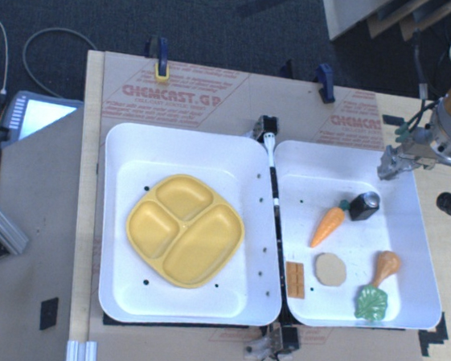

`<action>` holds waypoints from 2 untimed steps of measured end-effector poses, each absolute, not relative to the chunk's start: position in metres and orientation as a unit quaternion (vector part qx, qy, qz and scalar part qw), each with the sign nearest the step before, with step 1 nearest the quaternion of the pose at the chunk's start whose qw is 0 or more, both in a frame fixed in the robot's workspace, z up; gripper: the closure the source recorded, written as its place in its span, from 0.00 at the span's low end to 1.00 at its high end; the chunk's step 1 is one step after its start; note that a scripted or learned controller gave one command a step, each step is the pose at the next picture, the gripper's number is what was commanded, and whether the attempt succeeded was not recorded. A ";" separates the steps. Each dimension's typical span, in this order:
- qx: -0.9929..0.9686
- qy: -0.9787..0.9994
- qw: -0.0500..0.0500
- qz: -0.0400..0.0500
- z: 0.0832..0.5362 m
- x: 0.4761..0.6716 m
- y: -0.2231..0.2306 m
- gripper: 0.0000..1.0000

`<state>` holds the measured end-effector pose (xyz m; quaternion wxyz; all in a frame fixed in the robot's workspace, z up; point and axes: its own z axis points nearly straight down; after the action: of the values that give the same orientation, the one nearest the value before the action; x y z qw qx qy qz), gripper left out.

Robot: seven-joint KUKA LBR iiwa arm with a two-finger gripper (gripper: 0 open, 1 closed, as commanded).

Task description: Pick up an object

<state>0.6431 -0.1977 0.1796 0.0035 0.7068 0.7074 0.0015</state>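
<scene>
The end effector [391, 164] of a grey arm hangs over the upper right corner of the right bin [421, 238], above the bin's far rim; whether its grasping parts are spread or closed cannot be told from this angle, and nothing is seen held in it. Below it on the bin floor lie the loose objects — a toy carrot [328, 225] lying at a slant, with a small black and silver cylinder [363, 205] just beside its leafy end. Nearer the camera sit a round tan disc [330, 269], a brown wafer-like rectangle [295, 279] against the bin's left wall, an orange drumstick-shaped toy [385, 267] and, just below it, a green leafy toy [371, 304]. All of these are well apart from the end effector. In the left bin [118, 204] rests a yellow divided plate [185, 229] with three compartments. Both bins stand side by side on the counter [219, 90] — a brown sheet printed with red lettering and clamped at its far edge.
</scene>
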 end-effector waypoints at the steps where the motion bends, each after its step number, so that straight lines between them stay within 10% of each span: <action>1: 0.707 0.707 0.004 0.001 0.234 0.645 -0.198 1.00; 2: 0.706 0.709 -0.001 0.000 0.225 0.643 -0.152 1.00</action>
<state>0.6430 -0.1517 0.2254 -0.0013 0.7056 0.7086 -0.0001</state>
